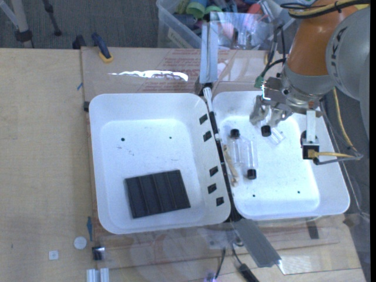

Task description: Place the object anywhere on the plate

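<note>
White bins: we see two shallow bins side by side, the left bin (106, 157) and the right bin (329, 198), meeting at a central seam
Dark plate: a black ribbed slab (157, 193) lies flat in the left bin, toward its near edge (we take this to be the plate the task means)
Clear objects: two transparent tube-like pieces with black caps lie in the right bin, one (236, 145) just beside the seam and the other (249, 160) right next to it; which of them is the object to move, we cannot tell
Arm: the grey arm with its orange band reaches in from the right, and the gripper (267, 119) hangs over the far part of the right bin, apart from both tubes
Gripper state: nothing is visibly held, and whether the tool is spread or closed we cannot tell from this slant
Step in hand: we judge this to be the approach before a pick, since the tubes lie in the bin and nothing is on the plate
Next move: we would need to bring the gripper nearer and toward the seam, line it up across one tube, then descend; the clear, round body looks likely to roll or slip
</note>
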You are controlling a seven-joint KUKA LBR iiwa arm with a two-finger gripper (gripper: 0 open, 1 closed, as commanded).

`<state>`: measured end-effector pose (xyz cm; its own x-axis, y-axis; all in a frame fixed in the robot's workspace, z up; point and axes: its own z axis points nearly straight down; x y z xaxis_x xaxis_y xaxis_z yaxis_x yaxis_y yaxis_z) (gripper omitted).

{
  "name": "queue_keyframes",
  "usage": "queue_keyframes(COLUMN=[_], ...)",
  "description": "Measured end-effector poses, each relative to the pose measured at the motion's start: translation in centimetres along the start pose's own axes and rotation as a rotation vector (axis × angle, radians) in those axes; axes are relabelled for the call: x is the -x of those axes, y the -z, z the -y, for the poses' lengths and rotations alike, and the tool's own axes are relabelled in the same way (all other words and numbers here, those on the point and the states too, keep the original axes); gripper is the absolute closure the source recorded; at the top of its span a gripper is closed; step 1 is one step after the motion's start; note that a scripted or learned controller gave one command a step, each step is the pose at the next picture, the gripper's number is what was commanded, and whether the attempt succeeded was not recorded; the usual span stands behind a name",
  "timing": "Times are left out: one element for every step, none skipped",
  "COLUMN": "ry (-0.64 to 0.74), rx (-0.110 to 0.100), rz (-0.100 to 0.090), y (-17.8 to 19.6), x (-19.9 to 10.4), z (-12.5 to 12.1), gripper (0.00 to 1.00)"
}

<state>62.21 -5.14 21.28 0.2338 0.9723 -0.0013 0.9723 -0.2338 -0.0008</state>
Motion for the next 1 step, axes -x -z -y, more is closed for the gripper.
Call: queue_keyframes(ry=[-0.108], rx=[0.002], rz=[-0.002], y=[3.77], x=[-6.6], z=[2.86], gripper=[1.0])
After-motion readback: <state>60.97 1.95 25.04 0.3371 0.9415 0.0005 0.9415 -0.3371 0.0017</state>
